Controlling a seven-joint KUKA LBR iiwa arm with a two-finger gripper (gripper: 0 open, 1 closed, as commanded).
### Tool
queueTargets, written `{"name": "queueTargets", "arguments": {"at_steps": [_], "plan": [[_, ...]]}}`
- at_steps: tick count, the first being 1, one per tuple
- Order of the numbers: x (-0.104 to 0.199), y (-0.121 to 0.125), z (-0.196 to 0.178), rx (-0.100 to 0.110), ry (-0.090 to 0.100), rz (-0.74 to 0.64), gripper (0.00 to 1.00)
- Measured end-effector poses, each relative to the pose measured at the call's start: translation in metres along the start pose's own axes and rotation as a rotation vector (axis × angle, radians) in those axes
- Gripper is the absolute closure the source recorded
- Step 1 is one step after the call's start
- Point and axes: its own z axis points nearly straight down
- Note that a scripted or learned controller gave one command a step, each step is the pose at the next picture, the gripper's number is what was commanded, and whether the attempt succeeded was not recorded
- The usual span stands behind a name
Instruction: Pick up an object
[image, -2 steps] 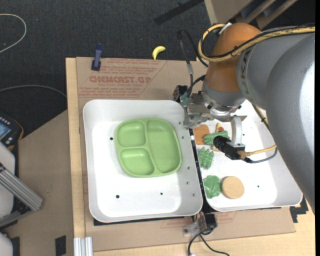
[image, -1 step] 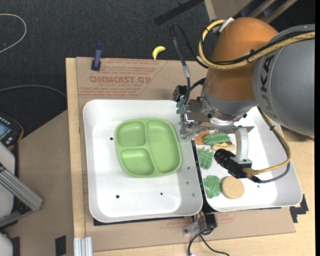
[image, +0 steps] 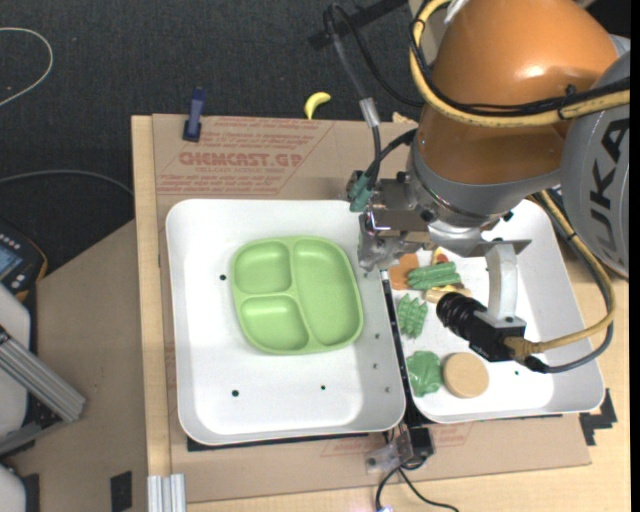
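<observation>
Fingers look spread wide, nothing gripped, low over the right bin, probably because that's where the grabbable stuff is piled. Both bins sit on a cardboard sheet on the tabletop, dark floor around. The left bin holds a green divided plate; the right has green toy bits and a tan disc.

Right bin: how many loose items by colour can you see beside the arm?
Green: 3, a piece, a piece, a piece
Orange: 1, a piece
Tan: 1, a round disc
Total: 5 visible; the arm may hide others.
</observation>
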Motion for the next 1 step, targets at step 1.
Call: {"name": "queueTargets", "arguments": {"at_steps": [1], "plan": [[0.0461, -0.0026, -0.0424, 0.005, -0.002, 0.001, 1.00]]}}
